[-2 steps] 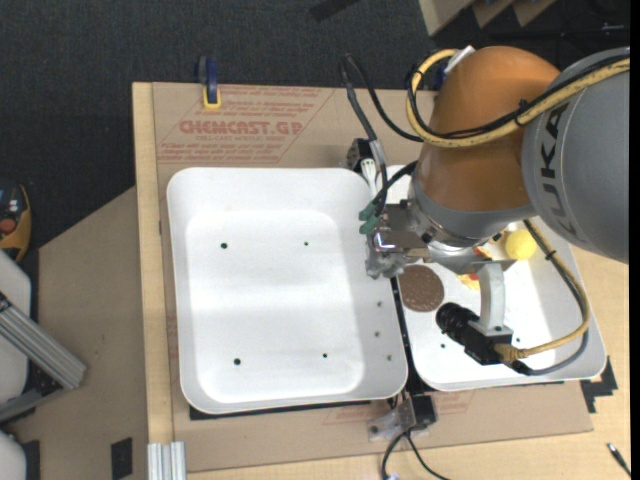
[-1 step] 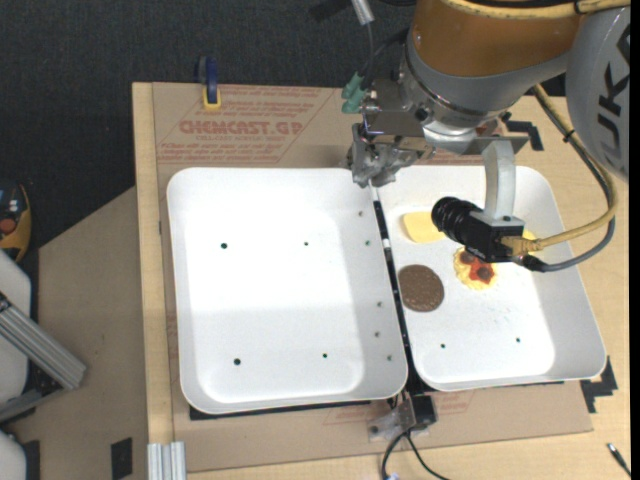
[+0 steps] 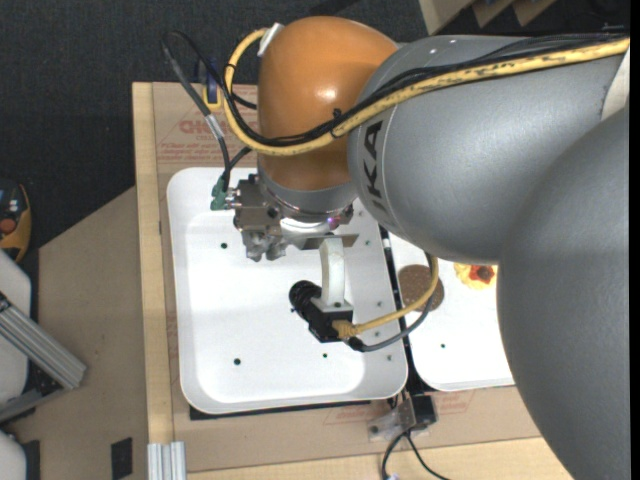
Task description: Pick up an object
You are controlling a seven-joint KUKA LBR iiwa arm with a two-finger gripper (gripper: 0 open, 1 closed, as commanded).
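With gripper [image 3: 263,242] over left bin [image 3: 215,328] and grip state impossible to tell, relocate toward brown disc [image 3: 411,281] in right bin [image 3: 460,360]; centre above it before lowering.

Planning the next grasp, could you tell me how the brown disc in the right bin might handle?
The brown disc looks flat and speckled like cork, so probably light and stiff. Lying flat in the right bin, it should slide, not roll; its low edge may resist pinching.
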